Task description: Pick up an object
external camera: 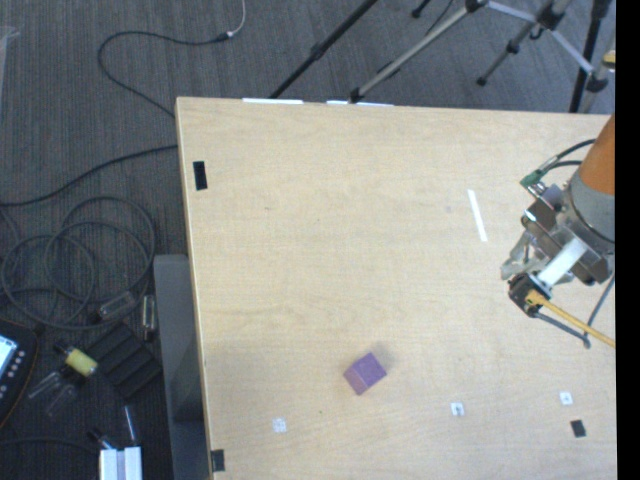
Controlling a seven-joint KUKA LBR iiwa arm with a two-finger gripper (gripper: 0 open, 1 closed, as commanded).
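Looking down from above: the gripper (524, 260) hangs over the right side of the pale wooden bench (300, 218). The purple cube (365, 373) sits well apart from it, low in the view (on bare wood). Gripper open or closed? I can't tell. A thin white strip (478, 215) lies near the gripper.

I get flat, even light over the pale bench (330, 228), brighter than the dim floor (80, 88) around it; shadows are faint, and fine detail looks soft and grainy.
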